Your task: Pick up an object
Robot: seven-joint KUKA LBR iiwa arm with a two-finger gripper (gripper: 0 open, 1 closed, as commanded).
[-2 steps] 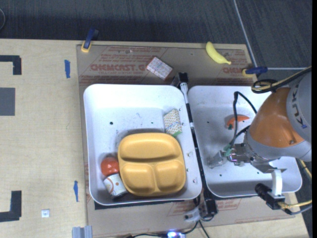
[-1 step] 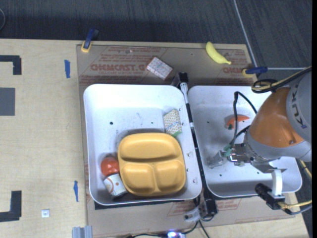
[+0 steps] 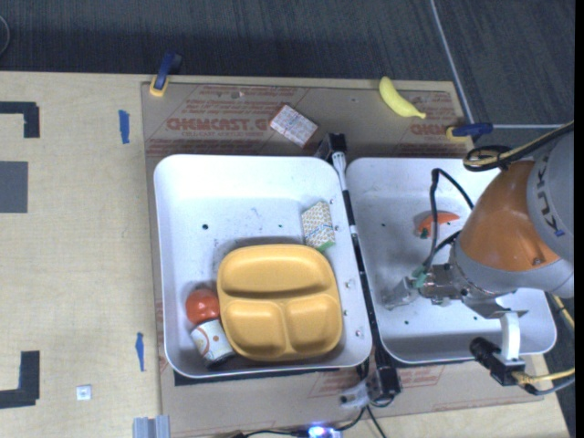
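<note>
My gripper (image 3: 404, 291) is low in the right bin (image 3: 392, 185), near its left half, reaching in from under the grey and orange arm (image 3: 507, 226). A small orange object (image 3: 438, 218) lies in that bin behind the gripper, partly covered by the arm and a black cable. In the left bin (image 3: 182, 208) a large yellow divided tray (image 3: 278, 299) lies flat. A patterned packet (image 3: 318, 224) sits at its far right corner. A red ball (image 3: 202, 305) and a white and orange cup (image 3: 211, 338) lie at its near left.
A yellow banana (image 3: 401, 99) and a small speckled box (image 3: 293, 124) lie on the cardboard behind the bins. A black divider (image 3: 349, 222) runs between the bins. Blue clamps (image 3: 164, 69) hold the cardboard's corners. Cables trail at the front edge.
</note>
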